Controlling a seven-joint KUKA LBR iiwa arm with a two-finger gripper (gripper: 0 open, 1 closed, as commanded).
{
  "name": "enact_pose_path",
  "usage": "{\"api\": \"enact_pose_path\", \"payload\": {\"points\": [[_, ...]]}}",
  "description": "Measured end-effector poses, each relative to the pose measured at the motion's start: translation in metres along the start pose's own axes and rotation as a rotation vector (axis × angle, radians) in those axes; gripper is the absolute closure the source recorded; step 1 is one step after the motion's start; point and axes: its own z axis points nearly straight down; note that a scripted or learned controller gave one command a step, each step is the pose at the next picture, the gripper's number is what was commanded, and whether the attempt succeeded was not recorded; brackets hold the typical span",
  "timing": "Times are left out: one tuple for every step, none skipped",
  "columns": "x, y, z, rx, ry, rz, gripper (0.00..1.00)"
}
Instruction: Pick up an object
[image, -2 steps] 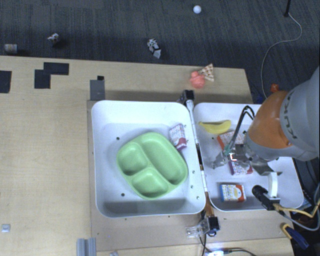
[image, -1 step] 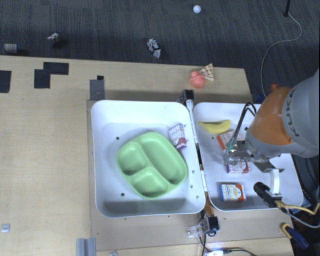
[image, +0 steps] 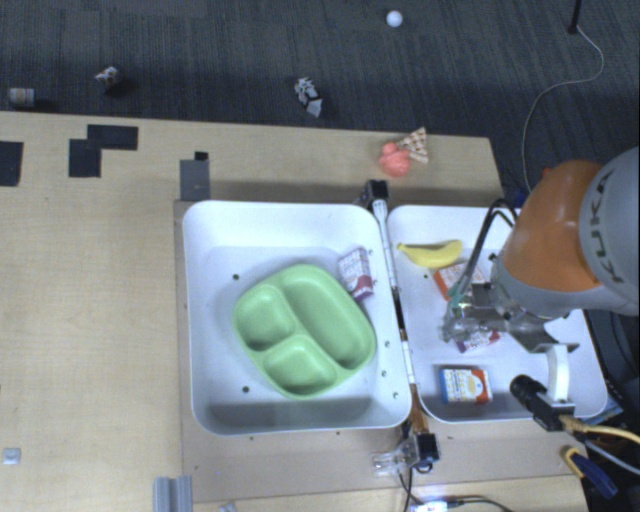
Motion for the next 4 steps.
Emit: {"api": "enact_pose_path", "payload": {"points": [[0.000,0.000,0.000,0.001,0.000,0.001,0.00],[0.000,0.000,0.000,0.001,0.000,0.001,0.00],[-0.049,0.001,0.098,-0.003,-0.001,0.003,0.00],[-0.049,0.003,0.087,-0.010,-0.001,0.002,1.00]]}}
